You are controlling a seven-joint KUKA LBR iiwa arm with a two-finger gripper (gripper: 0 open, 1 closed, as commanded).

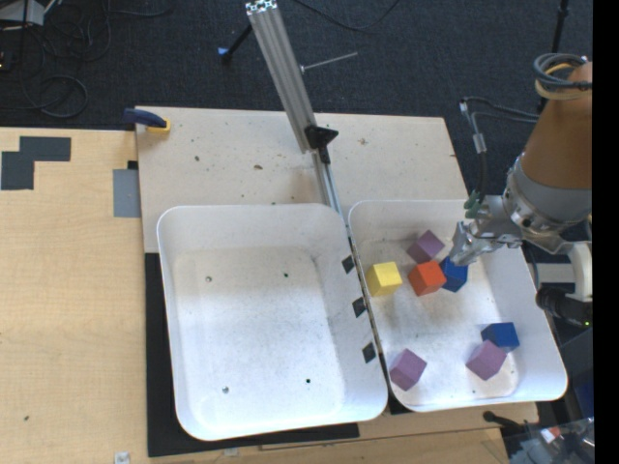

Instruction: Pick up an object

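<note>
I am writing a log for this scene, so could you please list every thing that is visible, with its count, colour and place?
Purple blocks: 3, in the right bin: one at the top, one at the bottom left, one at the bottom right.
Blue blocks: 2, right bin: one under the gripper, one lower right.
Orange block: 1, right bin, touching the blue one.
Yellow block: 1, right bin, left side.
Bins: 2, white: left bin, right bin.
Metal rail: 1, silver, behind the bins.
Clamp: 1, blue and yellow, bench's far left corner.
Gripper: 1, grey, above the blue block.
</note>
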